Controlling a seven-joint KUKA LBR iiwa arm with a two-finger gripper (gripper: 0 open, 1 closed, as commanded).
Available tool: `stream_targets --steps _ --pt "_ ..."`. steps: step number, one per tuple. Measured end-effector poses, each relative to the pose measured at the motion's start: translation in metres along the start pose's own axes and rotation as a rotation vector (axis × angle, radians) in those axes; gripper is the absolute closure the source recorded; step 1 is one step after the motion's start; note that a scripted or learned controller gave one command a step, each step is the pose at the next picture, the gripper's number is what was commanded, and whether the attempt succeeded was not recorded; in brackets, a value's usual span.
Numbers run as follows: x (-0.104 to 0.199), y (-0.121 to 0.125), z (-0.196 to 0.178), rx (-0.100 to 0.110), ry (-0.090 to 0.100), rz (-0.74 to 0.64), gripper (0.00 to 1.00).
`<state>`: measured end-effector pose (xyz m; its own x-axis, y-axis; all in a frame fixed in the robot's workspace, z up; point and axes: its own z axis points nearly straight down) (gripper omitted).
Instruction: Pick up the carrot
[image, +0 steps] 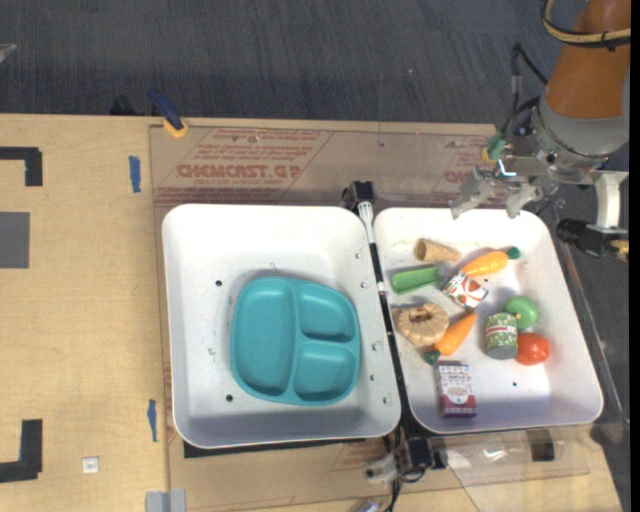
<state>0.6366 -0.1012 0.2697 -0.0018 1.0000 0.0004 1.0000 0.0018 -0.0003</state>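
Note:
Two orange carrot-like toys lie in the right bin (575, 395). One carrot (456, 332) slants in the bin's middle, its green end toward the front left. A paler orange one (485, 264) with a green tip lies farther back, beside a red-and-white can (466, 288). My gripper (492, 203) hangs over the far rim of the right bin, behind and above both carrots and touching neither. Its fingers are spread open with nothing between them.
Around the carrots lie a green vegetable (415, 278), a tan cone (436, 250), a bagel (421, 320), a green can (500, 335), a green apple (523, 311), a tomato (533, 349) and a red carton (456, 388). The left bin (190, 260) holds a teal divided plate (297, 341).

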Motion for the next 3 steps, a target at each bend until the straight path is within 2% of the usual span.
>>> stream_targets --steps 1,2,3 --pt "0.009 -0.068 0.140 0.013 0.003 -0.138 0.00" --pt "-0.025 -0.127 0.180 -0.013 -0.006 -0.087 0.00" --pt "-0.025 -0.123 0.168 -0.022 -0.008 -0.088 1.00"
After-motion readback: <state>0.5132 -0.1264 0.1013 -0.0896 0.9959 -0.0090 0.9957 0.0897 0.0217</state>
